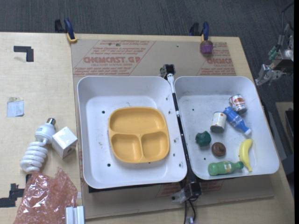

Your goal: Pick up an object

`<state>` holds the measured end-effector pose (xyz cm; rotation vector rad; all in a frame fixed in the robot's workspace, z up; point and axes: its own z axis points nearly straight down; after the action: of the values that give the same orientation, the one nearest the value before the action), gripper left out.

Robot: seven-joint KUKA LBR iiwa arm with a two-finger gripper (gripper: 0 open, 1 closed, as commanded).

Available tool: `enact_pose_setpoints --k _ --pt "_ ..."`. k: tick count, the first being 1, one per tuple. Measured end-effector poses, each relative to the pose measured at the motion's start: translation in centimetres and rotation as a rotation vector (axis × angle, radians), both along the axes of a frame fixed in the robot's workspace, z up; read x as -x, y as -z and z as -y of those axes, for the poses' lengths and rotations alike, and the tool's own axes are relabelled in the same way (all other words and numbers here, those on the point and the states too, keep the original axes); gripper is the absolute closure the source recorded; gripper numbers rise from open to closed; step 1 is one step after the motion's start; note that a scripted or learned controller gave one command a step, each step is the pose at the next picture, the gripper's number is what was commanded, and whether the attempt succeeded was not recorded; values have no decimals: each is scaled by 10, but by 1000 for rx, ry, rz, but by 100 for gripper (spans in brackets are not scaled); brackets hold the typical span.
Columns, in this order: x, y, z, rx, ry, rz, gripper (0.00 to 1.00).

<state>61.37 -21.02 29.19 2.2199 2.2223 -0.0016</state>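
Bin at right (201,104), seven small objects (218,149), bin at left (93,125), one yellow tray (138,134)

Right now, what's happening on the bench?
Nothing is being handled at this moment. The gripper sits off past the right bin's far right corner, above none of the objects. That bin holds a can, a blue bottle, a white cup, a dark green piece, a brown ball, a banana and a green bottle. The left bin holds a yellow tray. No pick has started.
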Motion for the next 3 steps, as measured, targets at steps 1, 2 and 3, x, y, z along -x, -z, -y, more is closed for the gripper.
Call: enact_pose_setpoints --k 1,2,3 --pt "12 129 -18 -1 1 0 0" --pt "90 199 12 -1 2 1 0" --pt "136 200 -35 -1 2 1 0"
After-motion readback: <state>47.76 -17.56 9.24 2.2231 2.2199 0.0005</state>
